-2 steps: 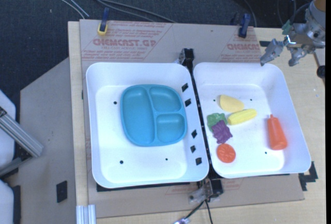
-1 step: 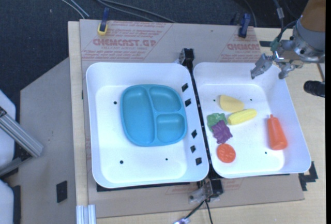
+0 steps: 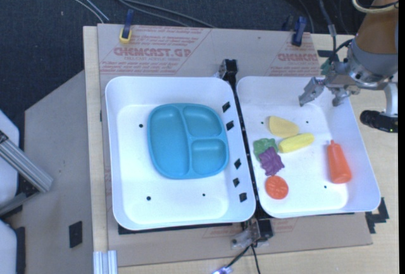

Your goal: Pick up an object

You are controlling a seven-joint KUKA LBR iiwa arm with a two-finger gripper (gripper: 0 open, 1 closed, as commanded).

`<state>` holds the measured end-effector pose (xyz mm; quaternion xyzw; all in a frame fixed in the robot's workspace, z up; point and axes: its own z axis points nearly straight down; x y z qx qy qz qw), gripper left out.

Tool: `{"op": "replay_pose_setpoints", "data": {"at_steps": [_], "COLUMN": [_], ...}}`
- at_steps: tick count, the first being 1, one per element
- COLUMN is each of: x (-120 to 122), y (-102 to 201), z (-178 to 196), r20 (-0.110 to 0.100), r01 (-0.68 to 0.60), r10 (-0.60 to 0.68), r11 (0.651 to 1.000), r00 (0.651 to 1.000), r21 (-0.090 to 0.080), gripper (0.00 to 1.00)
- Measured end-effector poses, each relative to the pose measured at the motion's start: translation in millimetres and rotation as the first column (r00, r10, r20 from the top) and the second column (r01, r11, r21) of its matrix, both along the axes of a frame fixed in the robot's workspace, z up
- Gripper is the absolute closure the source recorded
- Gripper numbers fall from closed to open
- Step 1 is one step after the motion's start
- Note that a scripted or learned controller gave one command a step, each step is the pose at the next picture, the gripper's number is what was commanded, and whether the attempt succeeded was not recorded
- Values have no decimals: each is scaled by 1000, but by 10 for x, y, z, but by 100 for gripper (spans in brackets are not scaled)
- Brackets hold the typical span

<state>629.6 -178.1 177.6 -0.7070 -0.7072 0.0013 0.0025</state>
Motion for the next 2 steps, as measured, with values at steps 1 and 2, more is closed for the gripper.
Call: {"op": "replay_pose_setpoints", "data": {"at_steps": [1, 2], "x": [99, 114], "y": [24, 22], "z": [-537, -384], "r20": [1, 7], "r01": [-2, -2], "r10": [2, 2], "r11": [1000, 1000], "r00": [1000, 1000], "r21": [0, -1], "gripper": [0, 100]}}
